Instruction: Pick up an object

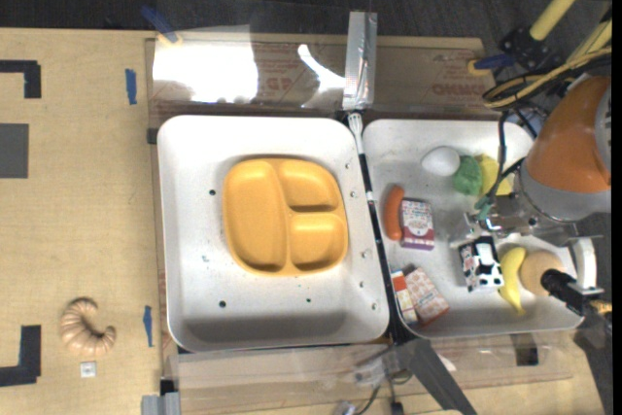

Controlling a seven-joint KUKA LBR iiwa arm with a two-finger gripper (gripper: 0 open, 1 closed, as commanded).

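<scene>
Banana (512,278) in right bin (389,146), long axis near-vertical, end effector (483,224) grip state unclear

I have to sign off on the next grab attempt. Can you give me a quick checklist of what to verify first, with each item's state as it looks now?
1. Objects within reach in the right bin: ok; banana, white egg, hot dog, small cartons.
2. Arm over that bin: ok.
3. Gripper open: cannot tell, the wrist hides it.
4. Anything already held: cannot tell.
5. Target free of neighbours: not ok; the banana touches a black-and-white carton.
6. Yellow tray in the left bin, away from the arm: ok.
</scene>
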